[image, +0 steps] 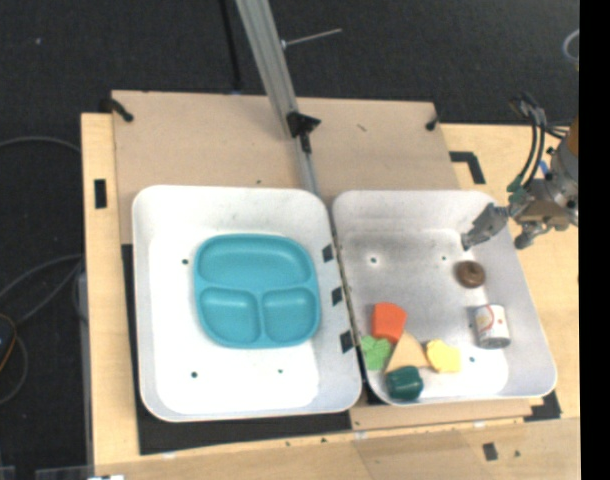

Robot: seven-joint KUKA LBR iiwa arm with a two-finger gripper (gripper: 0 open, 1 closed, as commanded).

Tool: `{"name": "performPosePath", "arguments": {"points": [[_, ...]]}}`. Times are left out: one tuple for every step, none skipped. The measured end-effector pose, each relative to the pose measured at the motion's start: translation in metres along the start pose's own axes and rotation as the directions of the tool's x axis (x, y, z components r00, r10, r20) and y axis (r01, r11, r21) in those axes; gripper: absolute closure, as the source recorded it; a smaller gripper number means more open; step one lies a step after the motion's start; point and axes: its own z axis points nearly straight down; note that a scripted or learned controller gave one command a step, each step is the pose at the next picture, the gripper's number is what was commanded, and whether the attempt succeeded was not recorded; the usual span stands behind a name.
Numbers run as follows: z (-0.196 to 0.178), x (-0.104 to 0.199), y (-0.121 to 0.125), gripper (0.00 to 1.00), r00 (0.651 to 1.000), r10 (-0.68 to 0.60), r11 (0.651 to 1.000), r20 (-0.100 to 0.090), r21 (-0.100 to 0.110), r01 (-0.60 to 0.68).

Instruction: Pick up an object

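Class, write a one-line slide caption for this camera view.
Gripper poised over the right bin's far corner, toy pieces clustered at its near edge; teal divided plate in the left bin.

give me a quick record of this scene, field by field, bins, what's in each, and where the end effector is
left bin: teal divided plate
right bin: brown round piece, small can, orange block, yellow piece, tan wedge, light green piece, dark green piece
cluster: coloured pieces grouped at the right bin's near edge
end effector: over the right bin's far right corner, above the brown round piece
held: nothing seen between fingers

Dark, perhaps carpeted floor (105,38) surrounds the wooden bench (215,138).
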Motion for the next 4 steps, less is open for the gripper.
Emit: {"name": "performPosePath", "arguments": {"points": [[0.0,0.0,0.0,0.0,1.0,0.0,1.0,0.0,0.0,0.0],[0.048,0.004,0.008,0.0,1.0,-0.001,1.0,0.0,0.005,0.001],[0.109,0.008,0.011,0.0,1.0,0.002,1.0,0.0,0.006,-0.002],[0.172,0.007,0.01,0.0,1.0,0.004,1.0,0.0,0.006,-0.004]]}}
